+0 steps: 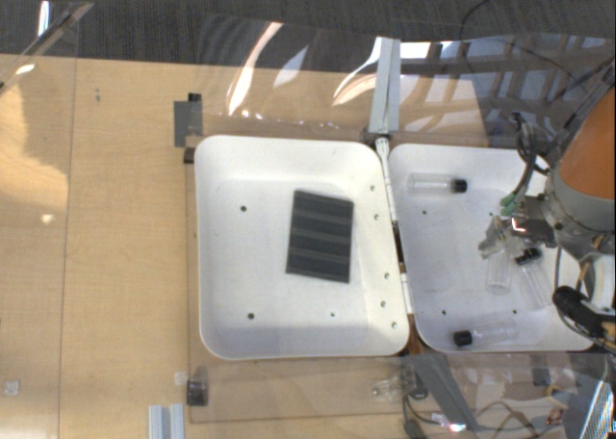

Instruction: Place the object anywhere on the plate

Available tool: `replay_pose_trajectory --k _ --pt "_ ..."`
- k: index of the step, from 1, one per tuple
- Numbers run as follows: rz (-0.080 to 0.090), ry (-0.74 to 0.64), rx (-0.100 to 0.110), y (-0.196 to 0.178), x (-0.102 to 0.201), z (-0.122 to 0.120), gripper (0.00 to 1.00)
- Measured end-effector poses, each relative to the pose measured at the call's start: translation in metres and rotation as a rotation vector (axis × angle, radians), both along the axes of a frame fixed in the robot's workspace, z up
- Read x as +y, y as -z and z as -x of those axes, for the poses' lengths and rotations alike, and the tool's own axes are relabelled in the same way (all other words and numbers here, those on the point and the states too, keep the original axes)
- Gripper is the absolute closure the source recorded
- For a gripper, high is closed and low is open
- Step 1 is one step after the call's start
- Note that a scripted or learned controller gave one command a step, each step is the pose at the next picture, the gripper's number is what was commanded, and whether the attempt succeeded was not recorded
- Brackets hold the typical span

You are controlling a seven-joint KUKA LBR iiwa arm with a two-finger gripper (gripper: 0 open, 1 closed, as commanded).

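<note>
1. Two white bins sit side by side on a wooden bench (96,235).
2. The left bin (221,312) holds a dark ribbed plate (320,236), slightly tilted, near its middle.
3. The right bin (423,312) holds clear tubes with black caps: one (435,183) near the top, one (486,335) near the bottom.
4. The gripper (508,235) hangs over the right bin, by another clear tube (500,271).

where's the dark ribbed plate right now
In the camera view the dark ribbed plate lies flat near the middle of the left bin, away from the gripper over the right bin.
</note>
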State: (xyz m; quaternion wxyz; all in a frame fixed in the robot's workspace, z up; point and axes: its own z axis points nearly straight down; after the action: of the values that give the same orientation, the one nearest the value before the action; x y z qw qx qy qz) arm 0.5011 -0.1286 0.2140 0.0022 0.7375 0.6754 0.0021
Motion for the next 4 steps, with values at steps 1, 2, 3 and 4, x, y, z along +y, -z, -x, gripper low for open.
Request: replay_pose_trajectory --k 1,2,3,4 --pt "-0.001 0.163 0.002 0.002 0.061 -0.077 1.0" --pt "-0.004 0.313 0.006 0.03 0.158 -0.071 1.0" --pt "-0.003 0.28 0.004 0.03 0.226 -0.093 1.0" --pt "-0.002 0.124 0.001 -0.013 0.282 -0.118 1.0"
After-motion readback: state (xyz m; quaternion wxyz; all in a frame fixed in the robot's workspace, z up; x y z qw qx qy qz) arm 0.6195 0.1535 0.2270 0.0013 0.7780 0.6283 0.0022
